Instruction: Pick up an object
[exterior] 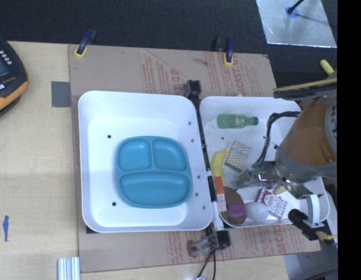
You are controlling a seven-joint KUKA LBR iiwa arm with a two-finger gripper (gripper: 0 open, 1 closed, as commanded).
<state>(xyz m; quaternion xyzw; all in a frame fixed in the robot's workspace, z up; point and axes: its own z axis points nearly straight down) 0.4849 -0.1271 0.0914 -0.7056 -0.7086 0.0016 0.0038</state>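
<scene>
Jaws of the gripper [257, 178] sit low inside the right bin [250, 102], under the grey wrist and the orange band of the arm [312, 139]; whether they are released or clenched cannot be told from this slanted overhead view, and nothing is seen between them.

Candidate objects all lie in the right bin. Taking the gripper as landmark:
- a green bottle [236, 121] lies on its side well beyond it, toward the far wall;
- a small patterned packet [238, 155] lies just beside it on the far left;
- a yellow banana-shaped piece [219, 160] lies left of the packet, against the dividing wall;
- a dark rounded object [234, 210] and a pale round one [256, 212] lie near it, along the near wall;
- a red-and-white carton [275, 205] lies near it on the near right.

The left bin [139, 101] holds a blue divided plate [153, 171], well apart from the gripper.

Recommended procedure, as a judgement: select one object with clear space on both sides. The packet appears the closest free target; the near-wall cluster is crowded and risks a double contact. Centre the jaws over the chosen object, align across its narrow dimension, descend vertically, close, then lift straight up. Confirm the object is seen between the jaws before any transfer.
</scene>
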